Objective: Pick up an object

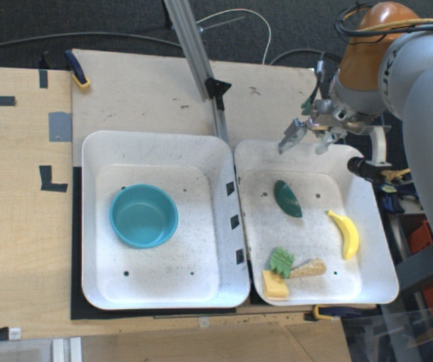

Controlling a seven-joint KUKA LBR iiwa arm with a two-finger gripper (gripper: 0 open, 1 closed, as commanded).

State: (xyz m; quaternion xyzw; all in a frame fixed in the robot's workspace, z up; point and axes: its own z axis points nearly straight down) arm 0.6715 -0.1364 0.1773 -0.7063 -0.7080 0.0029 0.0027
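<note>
My jaws hang spread apart with nothing between them over the upper edge of the right bin, at the upper right of the frame, well apart from everything lying below. In that bin a dark green leaf-shaped piece lies near the middle, a banana sits to its right, and toward the lower edge a small green leafy toy, a tan stick and a yellow block are clustered close together. The left bin holds a teal bowl upright at its left-centre, both bins resting on the surface.
</note>
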